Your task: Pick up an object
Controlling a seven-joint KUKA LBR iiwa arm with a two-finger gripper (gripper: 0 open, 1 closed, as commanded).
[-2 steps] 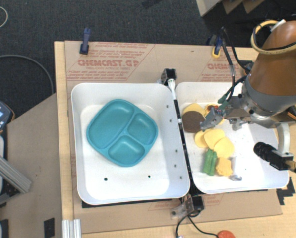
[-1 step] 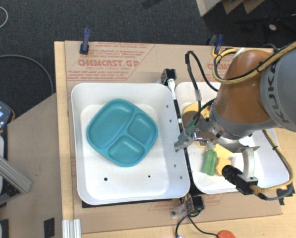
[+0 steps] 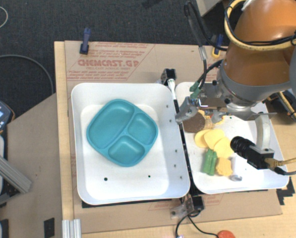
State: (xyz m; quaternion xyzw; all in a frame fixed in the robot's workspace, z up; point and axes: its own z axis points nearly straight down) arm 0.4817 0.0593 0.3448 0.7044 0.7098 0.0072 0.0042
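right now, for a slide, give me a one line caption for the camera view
KUKA arm's claw low over toy food in the right bin, teal divided plate in the left bin.

Teal divided plate (image 3: 122, 132) in left bin (image 3: 83, 148), yellow pieces (image 3: 213, 139) (right bin (image 3: 266, 182))

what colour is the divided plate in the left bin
Teal blue all over, no pattern. The divided plate shows clearly in the camera view.

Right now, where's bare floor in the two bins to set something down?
Left bin: a bare strip along the near edge below the teal divided plate, plus the corners around it. Right bin: crowded, with yellow pieces, a green piece and a brown item bunched under the arm; the gripper hangs over its far-left corner.
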